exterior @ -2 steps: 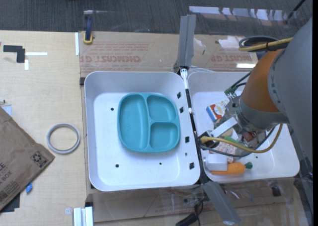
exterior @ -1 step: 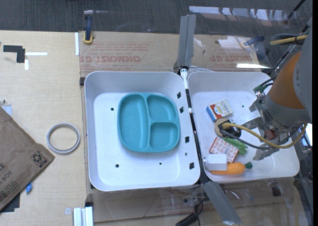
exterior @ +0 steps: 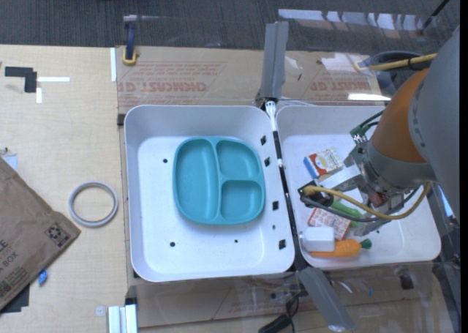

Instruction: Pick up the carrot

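Two shallow white bins are seen side by side on the bench: the left bin (exterior: 139,200) bears a teal divided plate (exterior: 219,179), and the right bin (exterior: 424,247) bears the clutter that matters here. The carrot (exterior: 338,249) is found near the front wall of the right bin, lying roughly level along that wall, its green stub pointing to the view's right. A small white block (exterior: 319,237) is set just behind and against it, and flat printed packets (exterior: 325,160) are spread further back.

The arm (exterior: 413,130) is reached in over the right bin, and the gripper (exterior: 365,203) is hung above the packets, a little behind and to the right of the carrot, apart from it. How far the pincer is parted cannot be told, since cables and the wrist are laid across it; nothing is seen held in it.

The step in hand is judged to be the approach. For it to be done well, the gripper would need to be brought forward and slightly left until it is centred over the carrot's thick middle, with the closing line turned across the carrot's length, not along it. Room is scarce: the white block on one side and the bin wall on the other could be struck on descent, so a straight vertical drop is advised. The carrot is judged liable to roll if pinched off-centre.
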